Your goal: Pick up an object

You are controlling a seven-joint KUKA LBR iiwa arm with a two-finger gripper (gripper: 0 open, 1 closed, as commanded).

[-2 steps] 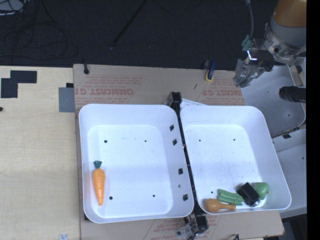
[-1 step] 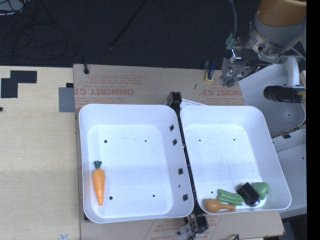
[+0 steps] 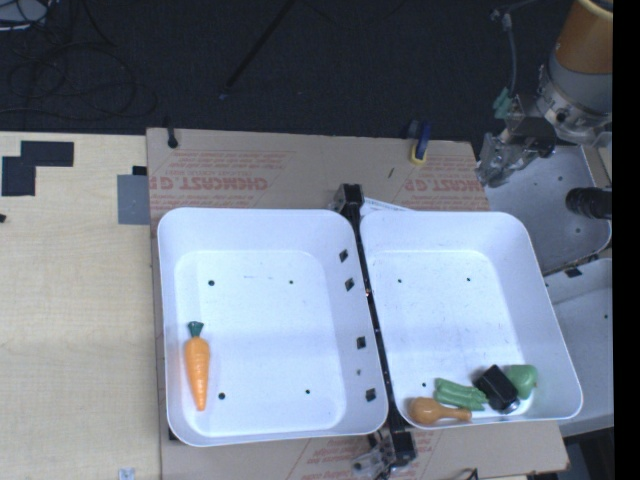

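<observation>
Two white bins, side by side on a cardboard sheet (image 3: 300, 173). Left bin (image 3: 175, 233): one item, an orange toy carrot (image 3: 197, 366) with green top, lying near the front-left corner. Right bin (image 3: 530, 243): four items clustered at the front-right corner, namely one green leafy piece (image 3: 521, 376), one green pod (image 3: 459, 393), one black block (image 3: 497, 387), one tan pear-shaped piece (image 3: 435, 411). Gripper (image 3: 497, 165): above the bench beyond the right bin's far corner, nothing between its fingers; whether they are spread or closed cannot be told.

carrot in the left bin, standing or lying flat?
Lying flat. The carrot rests lengthwise on the left bin floor, green top toward the far side, tip toward the near wall.
</observation>
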